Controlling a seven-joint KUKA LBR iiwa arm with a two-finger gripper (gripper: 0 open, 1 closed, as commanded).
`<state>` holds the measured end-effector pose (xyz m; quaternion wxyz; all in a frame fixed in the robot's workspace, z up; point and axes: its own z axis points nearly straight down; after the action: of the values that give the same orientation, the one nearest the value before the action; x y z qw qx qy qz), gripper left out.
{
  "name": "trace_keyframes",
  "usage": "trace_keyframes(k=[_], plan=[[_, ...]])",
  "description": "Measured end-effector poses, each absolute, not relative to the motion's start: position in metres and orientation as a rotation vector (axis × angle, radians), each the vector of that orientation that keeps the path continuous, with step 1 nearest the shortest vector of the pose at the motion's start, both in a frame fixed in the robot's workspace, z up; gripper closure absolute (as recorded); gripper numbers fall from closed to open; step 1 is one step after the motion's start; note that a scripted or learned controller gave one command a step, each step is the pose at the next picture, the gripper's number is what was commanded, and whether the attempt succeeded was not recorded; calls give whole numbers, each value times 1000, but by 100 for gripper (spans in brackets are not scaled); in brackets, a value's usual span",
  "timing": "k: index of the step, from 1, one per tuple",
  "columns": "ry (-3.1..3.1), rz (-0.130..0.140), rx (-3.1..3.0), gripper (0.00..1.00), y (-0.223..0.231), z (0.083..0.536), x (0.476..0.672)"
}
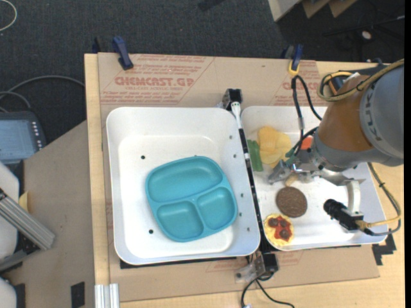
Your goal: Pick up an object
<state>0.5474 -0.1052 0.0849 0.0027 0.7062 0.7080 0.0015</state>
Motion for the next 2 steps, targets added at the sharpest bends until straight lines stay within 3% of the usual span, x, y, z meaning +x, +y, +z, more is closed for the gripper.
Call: trace_keyframes(k=[1, 2], plan=[[2223, -4, 2228, 0, -103, 84, 485], [2219, 1, 2222, 100, -103, 95, 488]])
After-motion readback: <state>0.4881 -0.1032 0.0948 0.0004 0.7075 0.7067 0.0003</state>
